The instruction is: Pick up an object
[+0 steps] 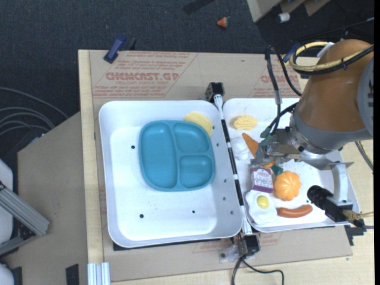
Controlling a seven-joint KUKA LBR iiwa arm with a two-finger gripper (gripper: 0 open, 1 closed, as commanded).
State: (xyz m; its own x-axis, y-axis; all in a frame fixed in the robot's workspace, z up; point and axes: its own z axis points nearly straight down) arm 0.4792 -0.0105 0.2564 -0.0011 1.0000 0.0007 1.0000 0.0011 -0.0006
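Pincer (268,154) low in crowded right bin (347,203), near divider rim.

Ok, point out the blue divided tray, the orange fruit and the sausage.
Blue divided tray (176,155), camera view, on the ridge where its compartments meet.
Orange fruit (287,184), camera view, middle of its rounded top.
Sausage (294,211), camera view, middle of its length.

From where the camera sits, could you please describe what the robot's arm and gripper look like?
The arm is bulky and rounded: a wide orange band above a grey wrist section. Black cables, plus one yellow, loop over its top. The gripper below is a small dark metal assembly.
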